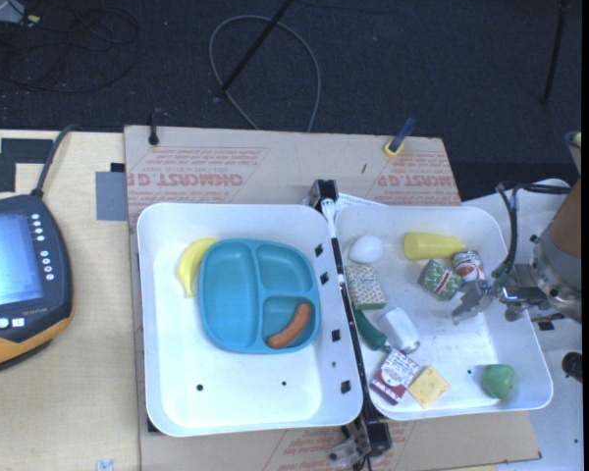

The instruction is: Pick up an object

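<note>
Reaching in from the right, the gripper [468, 305] sits low over the right bin [510, 400], its fingers spread apart with nothing between them, just beside two small cans: a green one [437, 280] and a red-and-white one [466, 264] that touch each other. Likely target is one of these cans, though which one cannot be told. Risk: the cans lie on their sides and are round, so a finger landing on the curve could roll one away or push it into its neighbour; closing across both at once would give a poor hold and a probable slip on lift. Another risk is the fingers closing on bare bin floor, since the tips appear to sit slightly near-side of the cans. Other contents of the right bin: yellow squash-like toy [431, 245] at the far side, white egg [365, 249] to its left, patterned pouch [364, 287], white block [401, 328], red-and-white carton [397, 375], yellow sponge [429, 387], green ball [497, 380] in the near right corner. None of these blocks the approach from the right. Left bin [177, 391] holds a blue divided plate [245, 292] with a sausage [290, 326] in it and a banana [188, 263] tucked against its left edge, all well apart from the gripper.
</note>
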